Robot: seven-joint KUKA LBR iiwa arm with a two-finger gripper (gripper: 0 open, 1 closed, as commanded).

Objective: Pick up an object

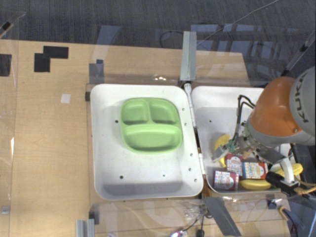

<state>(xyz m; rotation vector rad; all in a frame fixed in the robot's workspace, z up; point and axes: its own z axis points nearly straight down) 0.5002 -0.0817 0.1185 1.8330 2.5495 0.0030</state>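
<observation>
The pale wooden counter (44,147) carries two shallow white plastic bins side by side. The left bin (106,181) holds a light green plastic plate with three compartments (150,124), lying flat near the bin's middle, slightly toward twelve o'clock. The right bin (217,107) sits just beside it at three o'clock, and its clutter gathers toward its six o'clock edge.

The grey arm with the orange band (276,115) reaches into the right bin from three o'clock, its wrist covering much of the bin's far half. The pincer (236,144) hangs low over the pile at the arm's seven o'clock side; whether it is apart or together cannot be told, since dark cables and the wrist blur it.

Just at nine o'clock of the pincer lies a small yellow banana-shaped toy (221,142), close beside it or touching. At six o'clock of the pincer sit small printed cartons: a red-topped one (234,164), a white and blue one (254,170) beside it at three o'clock, and a pink-patterned one (225,179) at the bin's edge. A second yellow banana-shaped toy (255,184) lies at five o'clock, well below the pincer.
</observation>
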